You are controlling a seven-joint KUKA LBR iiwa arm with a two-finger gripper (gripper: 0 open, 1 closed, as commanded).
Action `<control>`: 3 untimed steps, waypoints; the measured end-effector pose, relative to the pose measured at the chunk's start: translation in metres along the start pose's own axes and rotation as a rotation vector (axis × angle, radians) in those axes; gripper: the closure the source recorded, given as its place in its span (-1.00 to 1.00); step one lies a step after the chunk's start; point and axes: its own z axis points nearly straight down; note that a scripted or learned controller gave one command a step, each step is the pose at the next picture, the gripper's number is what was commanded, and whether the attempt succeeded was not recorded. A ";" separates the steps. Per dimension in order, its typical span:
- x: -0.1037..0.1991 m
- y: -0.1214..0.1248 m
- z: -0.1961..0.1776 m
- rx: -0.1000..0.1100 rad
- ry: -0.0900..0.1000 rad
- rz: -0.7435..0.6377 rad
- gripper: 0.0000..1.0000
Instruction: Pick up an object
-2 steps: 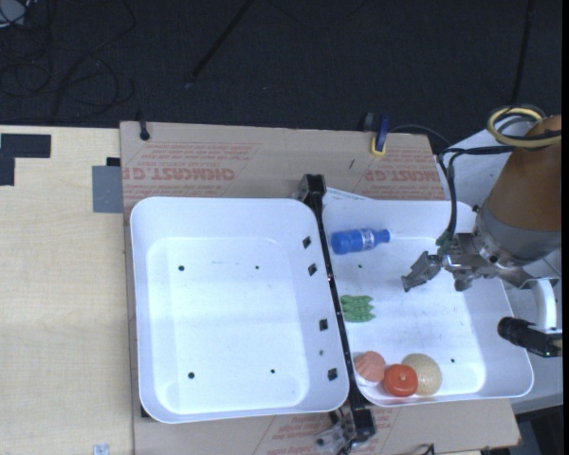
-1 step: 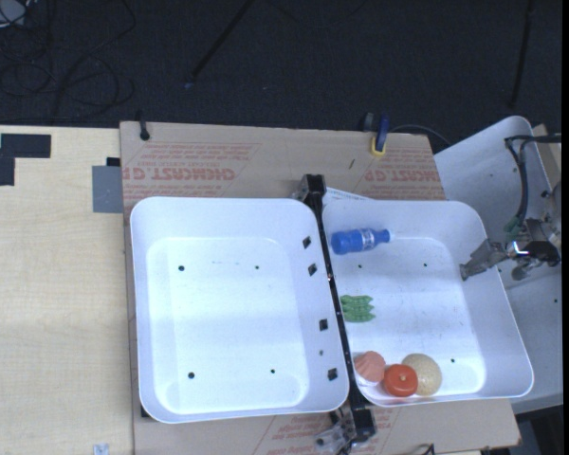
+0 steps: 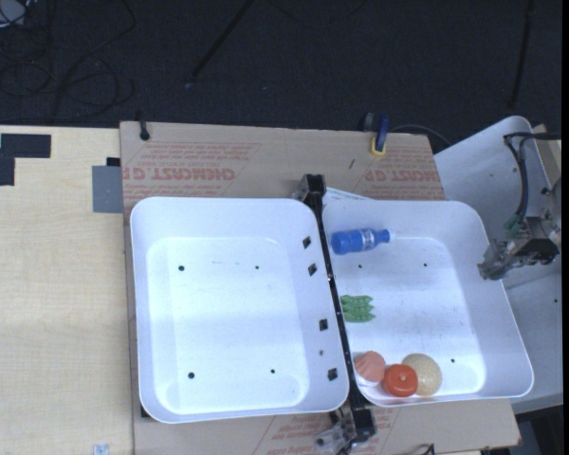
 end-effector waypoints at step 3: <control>0.000 -0.049 -0.114 -0.005 -0.002 0.002 1.00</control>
